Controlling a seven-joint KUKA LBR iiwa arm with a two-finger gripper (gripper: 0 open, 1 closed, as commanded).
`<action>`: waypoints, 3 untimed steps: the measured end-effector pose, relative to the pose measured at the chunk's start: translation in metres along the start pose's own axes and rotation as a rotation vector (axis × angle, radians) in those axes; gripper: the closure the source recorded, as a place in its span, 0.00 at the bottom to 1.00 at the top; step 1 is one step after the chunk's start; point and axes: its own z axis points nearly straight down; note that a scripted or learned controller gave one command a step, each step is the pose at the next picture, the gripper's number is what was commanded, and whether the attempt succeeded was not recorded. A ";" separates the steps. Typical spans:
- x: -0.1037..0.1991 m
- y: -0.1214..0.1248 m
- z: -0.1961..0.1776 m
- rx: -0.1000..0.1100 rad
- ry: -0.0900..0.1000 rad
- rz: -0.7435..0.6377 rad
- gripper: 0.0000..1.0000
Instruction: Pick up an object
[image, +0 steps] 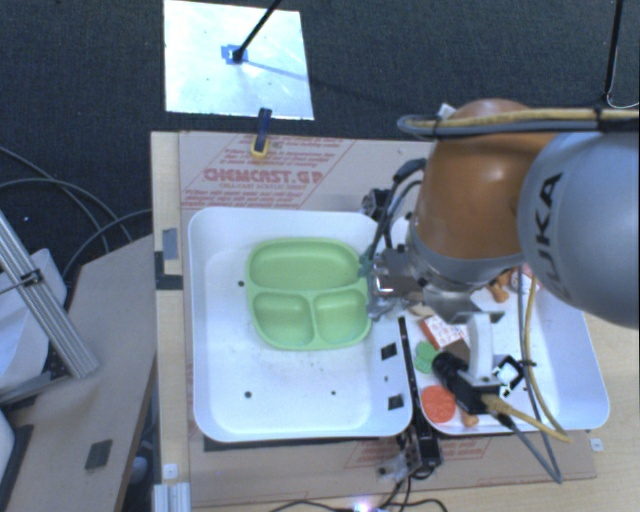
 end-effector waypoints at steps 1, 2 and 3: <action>-0.001 0.000 0.111 0.008 -0.001 -0.003 1.00; 0.029 0.037 0.189 -0.019 0.004 -0.005 1.00; 0.027 0.003 -0.138 -0.022 0.008 -0.009 1.00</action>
